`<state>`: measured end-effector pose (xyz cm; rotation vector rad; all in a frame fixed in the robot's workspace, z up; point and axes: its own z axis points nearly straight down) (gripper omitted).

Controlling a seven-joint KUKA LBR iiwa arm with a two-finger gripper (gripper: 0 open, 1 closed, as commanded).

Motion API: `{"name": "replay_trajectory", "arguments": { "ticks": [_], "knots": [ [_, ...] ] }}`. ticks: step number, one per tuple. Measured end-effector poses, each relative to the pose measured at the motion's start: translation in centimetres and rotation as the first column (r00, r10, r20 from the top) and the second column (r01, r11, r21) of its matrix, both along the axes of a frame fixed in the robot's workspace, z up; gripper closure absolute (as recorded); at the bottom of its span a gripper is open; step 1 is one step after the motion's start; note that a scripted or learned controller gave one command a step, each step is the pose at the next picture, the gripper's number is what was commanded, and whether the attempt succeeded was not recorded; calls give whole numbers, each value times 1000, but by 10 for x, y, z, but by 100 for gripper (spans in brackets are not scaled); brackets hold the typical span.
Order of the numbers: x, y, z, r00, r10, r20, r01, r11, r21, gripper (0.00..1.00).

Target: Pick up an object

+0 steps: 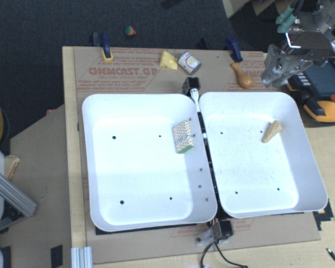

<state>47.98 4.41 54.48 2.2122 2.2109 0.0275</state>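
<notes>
A small speckled packet lies in the left bin, close to its right wall. A tan cone-shaped piece rests in the upper right part of the right bin. My gripper hangs above the bench behind the right bin's far right corner, outside both bins and well above the cone. It holds nothing that I can see.
On the board behind the bins lie a yellow wedge, a small pale box and a tan pear-shaped thing. Blue clamps grip the board's far edge. A black bracket sits between the bins.
</notes>
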Motion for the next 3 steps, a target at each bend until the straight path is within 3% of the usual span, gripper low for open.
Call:
{"name": "replay_trajectory", "arguments": {
  "ticks": [1,2,3],
  "knots": [
    [2,71,-184,999,6,-41,-7,1000,-6,100],
    [0,-19,-147,1000,-9,-16,9,1000,-5,100],
    [-3,114,-224,999,13,-33,-13,1000,-2,100]
  ]
}}
